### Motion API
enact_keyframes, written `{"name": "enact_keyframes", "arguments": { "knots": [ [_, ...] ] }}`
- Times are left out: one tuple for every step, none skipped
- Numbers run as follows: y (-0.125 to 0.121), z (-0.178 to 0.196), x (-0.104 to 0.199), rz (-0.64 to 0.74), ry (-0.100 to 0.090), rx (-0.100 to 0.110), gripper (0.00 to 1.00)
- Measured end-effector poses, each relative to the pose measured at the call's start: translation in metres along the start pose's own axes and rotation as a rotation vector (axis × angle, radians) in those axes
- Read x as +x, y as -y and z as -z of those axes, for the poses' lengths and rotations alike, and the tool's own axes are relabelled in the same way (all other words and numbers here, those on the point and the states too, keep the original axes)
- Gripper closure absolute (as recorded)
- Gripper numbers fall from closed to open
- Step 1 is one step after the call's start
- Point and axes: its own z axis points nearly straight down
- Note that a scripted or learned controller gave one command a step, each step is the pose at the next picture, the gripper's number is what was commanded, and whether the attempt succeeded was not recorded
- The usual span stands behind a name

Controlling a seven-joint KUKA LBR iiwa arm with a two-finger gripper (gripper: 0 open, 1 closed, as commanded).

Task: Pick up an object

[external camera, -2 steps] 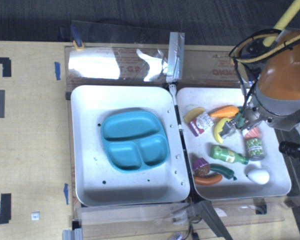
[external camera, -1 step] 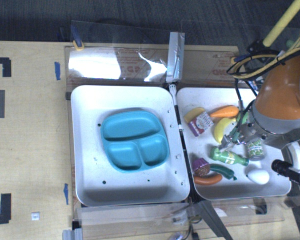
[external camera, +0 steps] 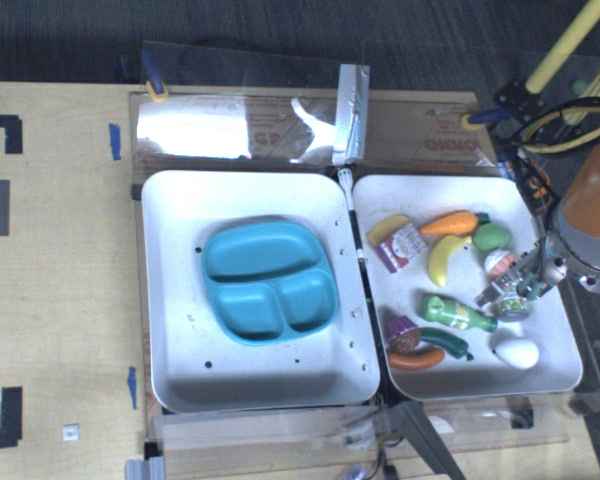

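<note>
Just left of my claw [external camera: 510, 290], grip unreadable: green bottle [external camera: 458, 314], light, stiff, slick plastic toy; best pinched across its narrow body.

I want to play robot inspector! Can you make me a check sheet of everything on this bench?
Surface: wooden bench bearing two white bins, left bin and right bin.
Job's things: in the right bin, a carrot, banana, green bottle, white egg, red packet.
Clutter: blue divided tray in the left bin.
Grippers: tool low in the right bin, near the bottle.
Cables: yellow and black cables at upper right.
Surroundings: dark floor; blue tape.
</note>
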Motion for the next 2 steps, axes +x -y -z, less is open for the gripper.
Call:
{"name": "enact_keyframes", "arguments": {
  "knots": [
    [-0.145, -0.026, -0.045, -0.072, -0.002, 0.001, 1.0],
    [-0.052, -0.037, -0.032, 0.395, -0.003, 0.001, 1.0]
  ]
}}
